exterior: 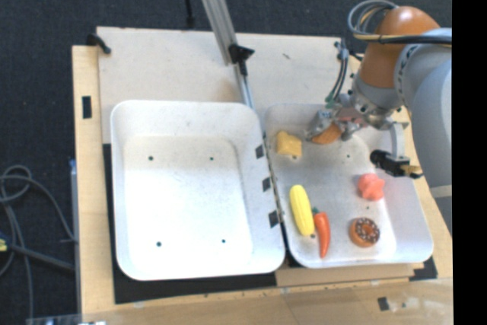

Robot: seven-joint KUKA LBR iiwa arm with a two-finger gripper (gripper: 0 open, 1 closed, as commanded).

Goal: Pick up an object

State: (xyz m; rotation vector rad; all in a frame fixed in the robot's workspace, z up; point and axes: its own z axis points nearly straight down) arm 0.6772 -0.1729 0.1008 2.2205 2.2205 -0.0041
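My gripper (329, 132) sat in the upper part of the right bin (411, 236), jaws narrowed around an orange croissant-like piece (327, 136). The grasp looked made; I judged the lift remained, since it looked low over the bin floor.

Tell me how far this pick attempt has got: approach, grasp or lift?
Done: the arm has reached into the right bin and the gripper sits low at an orange object near the far wall. In hand: a grasp seems under way, but whether the fingers grip it is unclear. Left: a confirmed hold and lift. The cheese wedge, corn, carrot, pink piece and donut lie in the bin.
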